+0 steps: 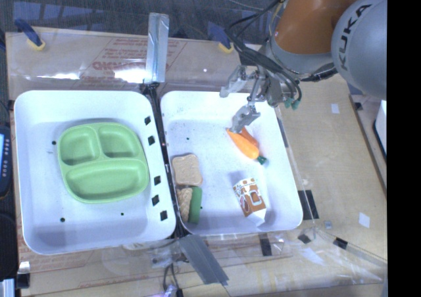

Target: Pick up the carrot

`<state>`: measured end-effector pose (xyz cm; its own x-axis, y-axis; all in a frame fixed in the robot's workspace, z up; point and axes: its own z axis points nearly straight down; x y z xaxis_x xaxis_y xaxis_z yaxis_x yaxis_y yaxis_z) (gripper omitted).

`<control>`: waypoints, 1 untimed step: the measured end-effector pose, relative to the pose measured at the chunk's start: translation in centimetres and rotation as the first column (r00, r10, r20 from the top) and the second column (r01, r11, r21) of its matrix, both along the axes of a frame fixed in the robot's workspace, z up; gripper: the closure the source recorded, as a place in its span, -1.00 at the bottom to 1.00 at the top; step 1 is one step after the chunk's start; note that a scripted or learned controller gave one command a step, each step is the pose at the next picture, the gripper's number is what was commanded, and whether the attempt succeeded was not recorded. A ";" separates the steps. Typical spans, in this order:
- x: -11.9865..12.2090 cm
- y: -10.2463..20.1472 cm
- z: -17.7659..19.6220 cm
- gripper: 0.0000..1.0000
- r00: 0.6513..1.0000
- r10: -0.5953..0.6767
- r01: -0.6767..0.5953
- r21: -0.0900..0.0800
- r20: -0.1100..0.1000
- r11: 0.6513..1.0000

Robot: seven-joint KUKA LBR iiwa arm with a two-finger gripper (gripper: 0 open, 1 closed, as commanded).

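Two shallow white bins sit side by side on a bench covered with clear sheeting, and we work in the right bin. We find the carrot lying flat on that bin's floor, close to its right wall and nearer the far rim than the near one, with its green stub pointing toward the near right corner. We see the gripper hanging directly over the carrot's orange far end, just touching or barely above it; we cannot tell which, and we cannot tell how its tips are set, because they blur together at this angle. We judge that the carrot lies on the floor and is not gripped. Its slanted lie suggests the tool must turn to span the narrow width. Near the near right corner lies a small snack packet, apart from the carrot. A slice of bread and a green item rest along the left wall, well apart. We note the right wall as the closest obstruction. The left bin carries a green divided plate.
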<state>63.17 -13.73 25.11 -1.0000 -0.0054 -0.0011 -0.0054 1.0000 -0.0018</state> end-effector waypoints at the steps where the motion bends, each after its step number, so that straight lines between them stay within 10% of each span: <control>1: 2.2 -1.6 -13.0 -1.00 0.999 0.036 -0.036 0.005 -0.014 0.999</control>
<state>65.41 -15.33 12.10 -0.9991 -0.0413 0.0124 -0.0413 0.9991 0.0037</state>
